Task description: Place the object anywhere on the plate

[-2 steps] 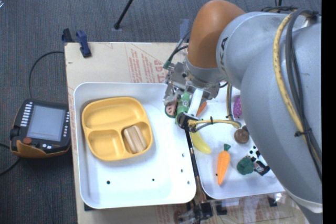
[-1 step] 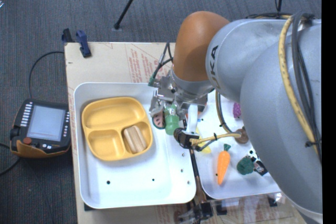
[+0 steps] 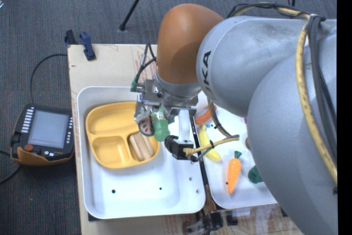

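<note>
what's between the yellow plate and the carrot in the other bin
In the camera view, the gripper hangs at the yellow plate's right edge, then come the bins' adjoining rims and a yellow banana-like toy, before the carrot.

End effector (image 3: pixel 149 121) low, arm steeply bent

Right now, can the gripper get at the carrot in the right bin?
Probably yes. The carrot lies uncovered in the right bin, nothing on top of it, while the gripper hangs over the yellow plate, so it must cross over.
</note>
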You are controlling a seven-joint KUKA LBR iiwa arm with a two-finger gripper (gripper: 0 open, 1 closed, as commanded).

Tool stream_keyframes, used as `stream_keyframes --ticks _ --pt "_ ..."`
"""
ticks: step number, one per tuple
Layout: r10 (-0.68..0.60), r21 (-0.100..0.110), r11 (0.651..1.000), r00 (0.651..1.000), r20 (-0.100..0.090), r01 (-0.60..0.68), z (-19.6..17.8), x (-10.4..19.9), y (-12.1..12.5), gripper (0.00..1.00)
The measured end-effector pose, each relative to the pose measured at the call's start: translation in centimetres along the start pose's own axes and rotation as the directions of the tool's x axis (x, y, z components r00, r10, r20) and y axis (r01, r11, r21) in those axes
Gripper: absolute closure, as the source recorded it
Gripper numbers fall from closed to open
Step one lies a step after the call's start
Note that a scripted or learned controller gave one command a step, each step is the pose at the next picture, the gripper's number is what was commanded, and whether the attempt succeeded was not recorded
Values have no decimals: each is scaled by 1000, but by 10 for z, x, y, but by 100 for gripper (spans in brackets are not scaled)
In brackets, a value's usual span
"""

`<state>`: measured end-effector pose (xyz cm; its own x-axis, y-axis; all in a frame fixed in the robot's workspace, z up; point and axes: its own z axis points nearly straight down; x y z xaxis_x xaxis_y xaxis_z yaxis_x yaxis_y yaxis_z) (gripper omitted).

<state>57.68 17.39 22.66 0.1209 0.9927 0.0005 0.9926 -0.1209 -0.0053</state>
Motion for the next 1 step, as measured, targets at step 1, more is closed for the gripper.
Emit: stream_keyframes --ticks 1 --pt "2 2 1000 1000 2 -2 1 -1 0 0"
